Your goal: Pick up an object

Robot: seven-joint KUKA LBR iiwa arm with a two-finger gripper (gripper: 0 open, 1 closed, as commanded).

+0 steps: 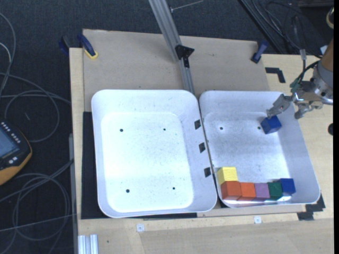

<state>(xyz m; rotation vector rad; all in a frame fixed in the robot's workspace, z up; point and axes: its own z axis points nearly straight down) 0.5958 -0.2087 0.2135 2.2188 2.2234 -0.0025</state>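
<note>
A pale wooden worktop is seen from above, with cables trailing on the dark floor around it and two shallow white bins set side by side. The left bin has nothing in it to lift; the right bin carries the blocks. A row of them — yellow, orange, another orange, purple, green and dark blue — is packed against the near wall.

A lone blue block lies apart near the bin's far right corner, and the hand is poised just beside and above it, with its fingers spread apart and nothing between them. This block looks the best target, since there is free space on every side.

For a sound grasp, the hand would best be centred over the block so that one finger passes down each side — not onto its top — and closed only once low enough. The block looks slightly turned, so the fingers should be squared to its faces.
</note>
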